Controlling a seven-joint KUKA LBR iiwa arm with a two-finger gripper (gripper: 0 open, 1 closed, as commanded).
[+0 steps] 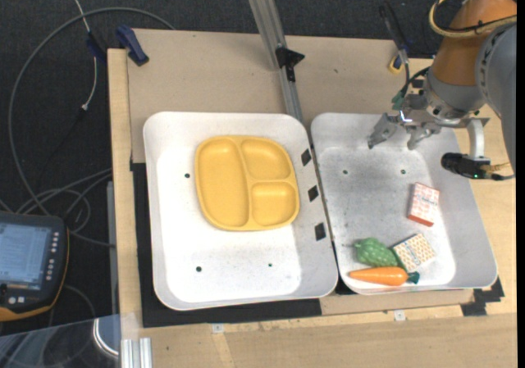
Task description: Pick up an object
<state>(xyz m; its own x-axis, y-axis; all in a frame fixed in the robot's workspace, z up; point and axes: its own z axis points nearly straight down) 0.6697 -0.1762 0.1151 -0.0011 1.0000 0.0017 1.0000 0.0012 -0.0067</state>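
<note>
Two white bins sit on the tabletop (213, 63); above the right bin's (369, 194) far end the gripper (399, 134) hangs, jaws apart, carrot (377, 276) at its near edge.

A single fixed camera looks down at a slant on the bench (205, 63), taking in both bins (164, 194).

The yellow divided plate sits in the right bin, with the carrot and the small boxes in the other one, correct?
Not quite. The camera view shows the yellow divided plate in the left bin. The carrot and the small boxes lie in the other one, the right bin.
</note>
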